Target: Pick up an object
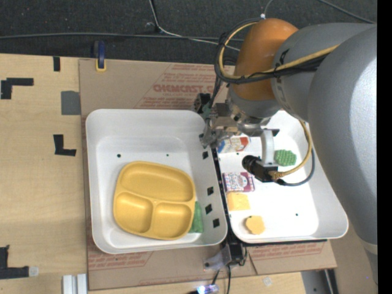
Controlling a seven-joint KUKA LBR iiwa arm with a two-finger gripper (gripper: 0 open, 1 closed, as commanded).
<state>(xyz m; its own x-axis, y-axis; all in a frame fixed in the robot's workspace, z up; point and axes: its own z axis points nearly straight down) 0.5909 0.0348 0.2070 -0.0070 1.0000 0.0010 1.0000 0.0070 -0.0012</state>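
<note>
Looking down at the bench, the big grey arm (343, 97) reaches in from the right and hangs over the far part of the right bin (318, 225), its orange band (260, 57) bunched up with cables. The gripper (222, 130) sits low at the wall where the two bins meet, near the far end, and honestly I can't tell how it's set or whether it has anything, since the wrist hardware covers that spot.

Stuff in the right bin: a small red and white item (239, 143) just right of the gripper, partly tucked under the arm. A green bumpy thing (285, 158) lies further right, with a black fitting and cable (260, 167) hanging in front of it. Nearer, there's a little pink and white packet (239, 181), then a flat yellow square (239, 201) right below it, almost touching. Nearest of all is a small orange-yellow lump (255, 225), on its own.

The left bin (101, 164) is mostly taken up by a yellow tray with three compartments (154, 199), sitting in the near half. A green object (197, 218) is squeezed between the tray's right edge and the bin wall.

Both bins rest on a cardboard sheet (141, 84) over the wooden bench top (37, 164).
</note>
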